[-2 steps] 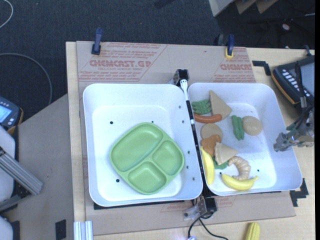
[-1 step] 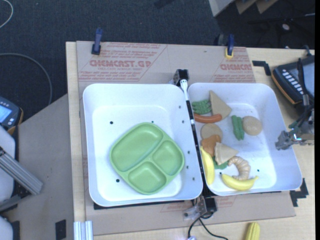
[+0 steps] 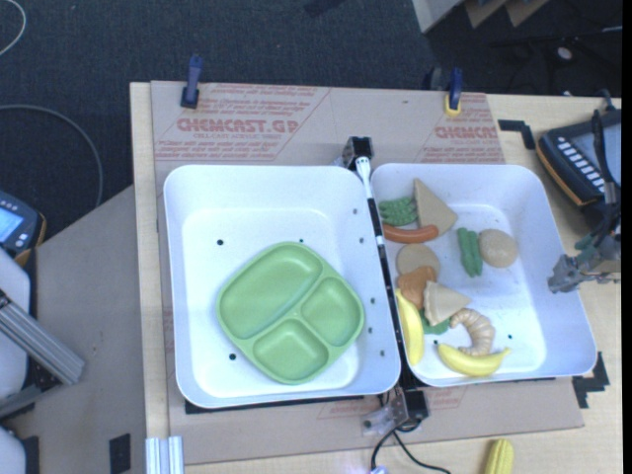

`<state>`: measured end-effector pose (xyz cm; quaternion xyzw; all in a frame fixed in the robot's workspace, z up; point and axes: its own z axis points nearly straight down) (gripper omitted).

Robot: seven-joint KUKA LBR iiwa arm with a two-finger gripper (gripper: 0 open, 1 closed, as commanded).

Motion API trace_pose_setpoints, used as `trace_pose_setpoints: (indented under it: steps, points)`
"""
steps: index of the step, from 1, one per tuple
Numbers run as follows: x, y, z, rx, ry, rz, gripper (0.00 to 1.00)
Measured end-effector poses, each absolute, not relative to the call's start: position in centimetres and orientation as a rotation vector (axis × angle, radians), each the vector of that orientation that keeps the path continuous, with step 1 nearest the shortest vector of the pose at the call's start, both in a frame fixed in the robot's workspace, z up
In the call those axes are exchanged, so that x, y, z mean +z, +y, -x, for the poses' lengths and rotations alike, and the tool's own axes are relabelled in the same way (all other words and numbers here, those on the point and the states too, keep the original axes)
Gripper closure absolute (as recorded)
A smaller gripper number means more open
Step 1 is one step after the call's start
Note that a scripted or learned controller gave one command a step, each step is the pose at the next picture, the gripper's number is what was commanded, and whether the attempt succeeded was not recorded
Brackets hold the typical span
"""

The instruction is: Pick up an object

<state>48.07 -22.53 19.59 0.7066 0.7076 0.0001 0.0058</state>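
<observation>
I've got the gripper (image 3: 565, 276) at the right rim of the right bin (image 3: 553, 215), low over the edge, arm coming in from the right. Too small and blurred to tell how the jaws stand, cannot tell if they're apart or closed; nothing visible between them. All pickable stuff sits to the gripper's left, inside the right bin: potato (image 3: 499, 247) is nearest, just beside a green pod (image 3: 469, 252) whose long axis runs roughly top to bottom in the view. Further left: sausage (image 3: 409, 233) lying across, wedge (image 3: 432, 205), green ridged piece (image 3: 398, 209), round tan piece (image 3: 417, 259). Lower down: shrimp (image 3: 476, 328), banana (image 3: 469, 359) lying left-right along the near wall, second banana (image 3: 410, 326) running along the left wall. Left bin (image 3: 188, 225) holds a green tray (image 3: 289, 311), well apart from the gripper. My call: nothing grasped yet, next move is a short reach leftward and down to the potato, the round shape could slip
</observation>
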Motion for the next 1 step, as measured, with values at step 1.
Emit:
trace_pose_setpoints:
  steps: [1]
  points:
    - [20.59, -22.57, -48.12, 0.000, 2.213, -2.209, 1.00]
